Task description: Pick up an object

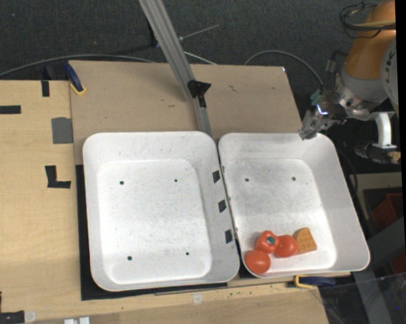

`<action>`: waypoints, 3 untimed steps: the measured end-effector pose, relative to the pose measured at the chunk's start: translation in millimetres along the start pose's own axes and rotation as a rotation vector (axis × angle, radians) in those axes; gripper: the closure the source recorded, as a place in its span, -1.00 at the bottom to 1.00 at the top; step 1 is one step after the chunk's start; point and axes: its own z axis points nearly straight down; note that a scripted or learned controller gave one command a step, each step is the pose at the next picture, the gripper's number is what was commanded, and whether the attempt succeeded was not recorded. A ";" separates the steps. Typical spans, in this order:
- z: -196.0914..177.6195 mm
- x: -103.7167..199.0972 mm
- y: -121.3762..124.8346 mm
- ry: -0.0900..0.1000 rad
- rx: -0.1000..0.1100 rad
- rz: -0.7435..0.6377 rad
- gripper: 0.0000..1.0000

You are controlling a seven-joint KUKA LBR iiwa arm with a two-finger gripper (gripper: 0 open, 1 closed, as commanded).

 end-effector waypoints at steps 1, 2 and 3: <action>-52.8 -9.4 2.5 0.000 0.000 0.000 1.00; -62.1 -8.4 3.3 0.001 0.004 0.000 1.00; -47.0 51.6 5.4 0.004 0.007 -0.005 1.00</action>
